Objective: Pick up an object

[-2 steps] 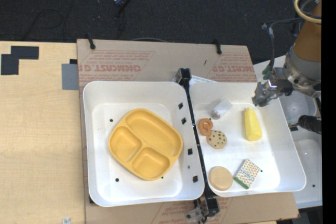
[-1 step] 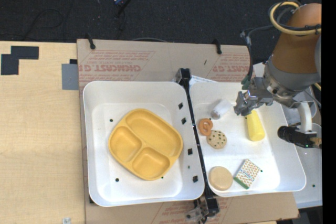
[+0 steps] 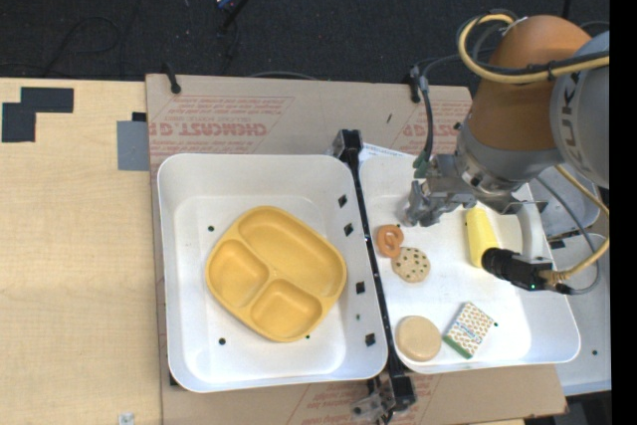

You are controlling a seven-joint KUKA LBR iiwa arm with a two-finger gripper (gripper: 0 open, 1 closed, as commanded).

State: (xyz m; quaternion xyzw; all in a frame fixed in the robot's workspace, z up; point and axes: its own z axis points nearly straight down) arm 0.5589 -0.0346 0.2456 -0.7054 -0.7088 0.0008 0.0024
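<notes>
The end effector (image 3: 420, 210) is seen low over the right bin (image 3: 557, 353), near that bin's far left corner; whether it is clenched or released cannot be told. Just beside it lie a small orange ring (image 3: 388, 239) and a speckled cookie (image 3: 410, 265). A yellow cylinder (image 3: 480, 231) lies to its right. Toward the table's near edge rest a tan disc (image 3: 419, 337) and a patterned box (image 3: 469, 328). A yellow divided tray (image 3: 275, 272) is held by the left bin (image 3: 189, 214).

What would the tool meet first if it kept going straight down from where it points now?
Probably bare floor of the right bin: the tool points down just above the orange ring-shaped item and cookie, slightly clear of both. Depth is unclear.
</notes>
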